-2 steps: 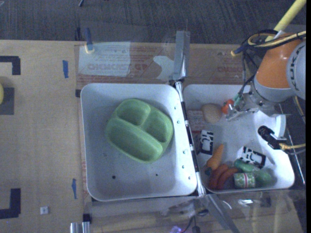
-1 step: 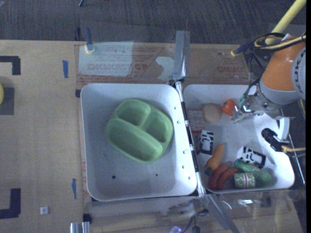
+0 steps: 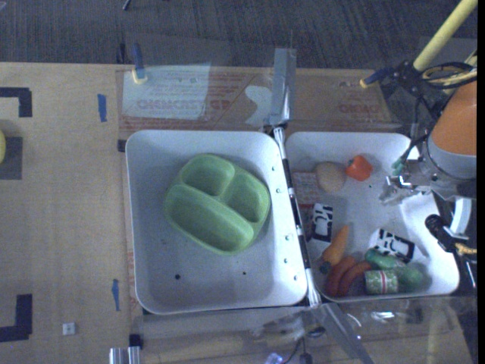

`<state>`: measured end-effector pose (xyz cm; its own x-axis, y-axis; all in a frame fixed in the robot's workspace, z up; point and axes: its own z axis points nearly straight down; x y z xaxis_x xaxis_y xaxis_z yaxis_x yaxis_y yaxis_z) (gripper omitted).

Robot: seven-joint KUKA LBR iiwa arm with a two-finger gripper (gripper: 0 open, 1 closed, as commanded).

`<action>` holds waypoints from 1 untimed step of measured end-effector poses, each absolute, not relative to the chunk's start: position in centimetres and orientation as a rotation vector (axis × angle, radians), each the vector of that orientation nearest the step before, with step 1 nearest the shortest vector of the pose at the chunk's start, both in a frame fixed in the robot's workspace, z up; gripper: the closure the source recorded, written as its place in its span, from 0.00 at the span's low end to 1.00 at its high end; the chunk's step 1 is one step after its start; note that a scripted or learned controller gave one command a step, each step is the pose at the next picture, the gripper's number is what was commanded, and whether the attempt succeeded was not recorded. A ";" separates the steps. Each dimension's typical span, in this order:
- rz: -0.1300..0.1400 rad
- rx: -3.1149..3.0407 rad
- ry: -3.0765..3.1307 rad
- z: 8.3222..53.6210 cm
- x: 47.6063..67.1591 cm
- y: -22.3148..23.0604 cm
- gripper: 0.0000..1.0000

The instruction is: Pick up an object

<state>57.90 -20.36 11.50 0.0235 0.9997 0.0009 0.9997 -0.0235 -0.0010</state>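
The right bin (image 3: pixel 356 146) holds a beige potato-like piece (image 3: pixel 330 177), a red-orange pepper (image 3: pixel 359 167), an orange carrot (image 3: pixel 339 242), red sausages (image 3: pixel 345 274), a green-labelled can (image 3: pixel 381 281), a green vegetable (image 3: pixel 398 266) and two black-and-white cards (image 3: pixel 322 222) (image 3: pixel 394 243). My gripper (image 3: pixel 397 189) hangs over the right part of this bin, to the right of the pepper and above the nearer card. Nothing shows in its grasp.
A green divided plate (image 3: pixel 218 202) lies in the left bin (image 3: pixel 148 226). The metal divider (image 3: pixel 292 203) runs between the bins. A clear sheet and a cardboard wall (image 3: pixel 197 97) stand behind them. The grey arm with its orange band (image 3: pixel 458 123) comes in from the right.
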 end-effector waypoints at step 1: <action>-0.001 -2.465 -1.950 23.7 56.9 -14.9 1.00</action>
<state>56.86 -14.85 23.67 0.2302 0.9732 -0.0005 0.9732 -0.2302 0.0016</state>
